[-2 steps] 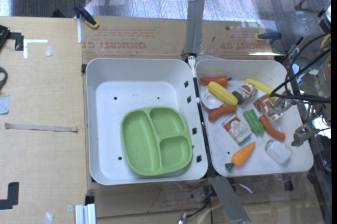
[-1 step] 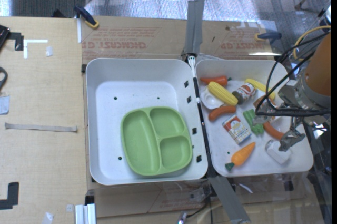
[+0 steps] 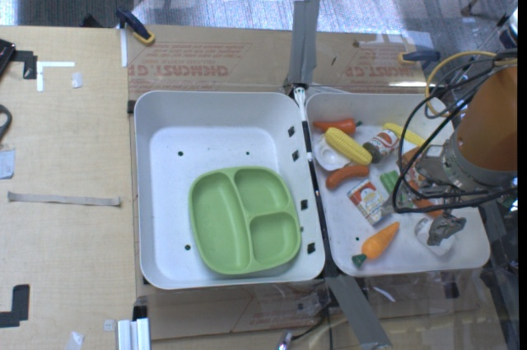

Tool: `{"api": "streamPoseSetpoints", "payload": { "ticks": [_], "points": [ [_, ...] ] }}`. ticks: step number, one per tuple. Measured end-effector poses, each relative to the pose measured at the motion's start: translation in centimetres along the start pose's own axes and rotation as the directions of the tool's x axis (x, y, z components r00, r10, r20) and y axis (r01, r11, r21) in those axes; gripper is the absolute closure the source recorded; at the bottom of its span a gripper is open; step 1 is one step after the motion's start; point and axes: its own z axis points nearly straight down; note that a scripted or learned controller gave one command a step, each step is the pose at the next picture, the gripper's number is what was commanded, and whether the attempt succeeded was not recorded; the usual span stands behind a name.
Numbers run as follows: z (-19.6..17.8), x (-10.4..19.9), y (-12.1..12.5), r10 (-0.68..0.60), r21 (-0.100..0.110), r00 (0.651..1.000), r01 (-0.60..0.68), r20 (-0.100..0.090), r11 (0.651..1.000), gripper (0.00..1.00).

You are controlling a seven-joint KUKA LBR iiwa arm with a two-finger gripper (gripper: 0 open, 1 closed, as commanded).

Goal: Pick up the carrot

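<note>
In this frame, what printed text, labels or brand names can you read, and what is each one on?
Red lettering on the brown cardboard sheet behind the white bins: reversed, too blurred to read.
Label on the small red-and-white packet: too small.
Label on the small can: too small.
Nothing legible elsewhere.

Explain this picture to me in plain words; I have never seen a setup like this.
This is one camera fixed above a workbench, looking down at a slant. Two shallow white bins sit side by side. The left bin holds a green divided plate. The right bin holds toy food: a carrot near the front edge, a corn cob, a sausage, a small red packet and a few other pieces. The grey machine with the orange band coming in from the right is a robot arm; its gripper hangs over the right bin, to the right of the carrot. Its job is to pick up the carrot, which lies untouched in the bin.
</note>
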Motion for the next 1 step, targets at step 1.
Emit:
{"api": "streamPoseSetpoints", "payload": {
  "ticks": [1],
  "points": [
    [5.63, -0.51, 0.94, -0.150, 0.000, 0.989, 0.150, 0.001, 0.989, 0.00]
  ]
}}
